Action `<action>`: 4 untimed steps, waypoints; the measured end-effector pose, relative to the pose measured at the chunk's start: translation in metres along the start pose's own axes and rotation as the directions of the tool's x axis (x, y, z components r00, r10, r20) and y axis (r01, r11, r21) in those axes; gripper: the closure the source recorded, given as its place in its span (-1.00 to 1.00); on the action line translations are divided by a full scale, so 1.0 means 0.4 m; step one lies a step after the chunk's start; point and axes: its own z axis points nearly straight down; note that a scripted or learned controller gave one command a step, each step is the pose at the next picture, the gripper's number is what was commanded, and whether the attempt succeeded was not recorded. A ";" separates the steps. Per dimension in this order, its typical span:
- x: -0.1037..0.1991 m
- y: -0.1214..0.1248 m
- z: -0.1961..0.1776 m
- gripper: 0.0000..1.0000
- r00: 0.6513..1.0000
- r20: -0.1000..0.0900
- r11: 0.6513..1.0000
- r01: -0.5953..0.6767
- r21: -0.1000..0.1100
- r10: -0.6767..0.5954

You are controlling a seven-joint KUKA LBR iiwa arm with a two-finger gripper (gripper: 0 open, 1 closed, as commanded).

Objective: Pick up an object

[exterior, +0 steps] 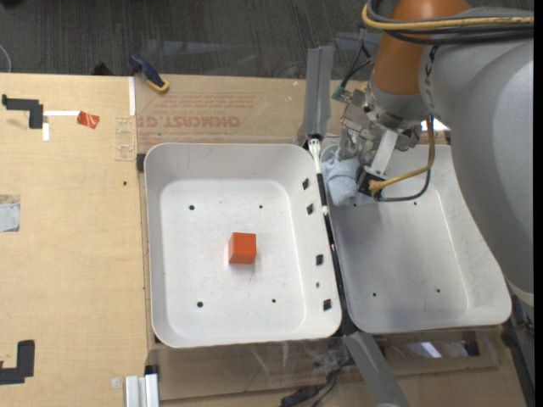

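An orange-red cube (243, 248) lies near the middle of the left bin (170, 227). My gripper (349, 164) reaches down into the far left corner of the right bin (424, 270), close to the wall between the two bins. A pale blue-white soft object (338, 186) sits right under and against the gripper in that corner. The wrist and its cables hide the gripper's tip, so whether it holds the pale object is not visible.
The grey arm with its orange band (416, 24) fills the upper right and overhangs the right bin. A wooden board (59, 227) lies to the left. Behind the bins are cardboard (221, 113) and a blue-and-yellow clamp (148, 73).
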 end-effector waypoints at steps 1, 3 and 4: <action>-0.082 0.041 -0.002 1.00 0.978 -0.001 0.978 -0.207 -0.001 0.207; -0.083 0.031 0.000 1.00 0.966 0.000 0.966 -0.259 0.001 0.259; -0.066 0.015 0.001 1.00 0.942 0.001 0.942 -0.335 0.002 0.335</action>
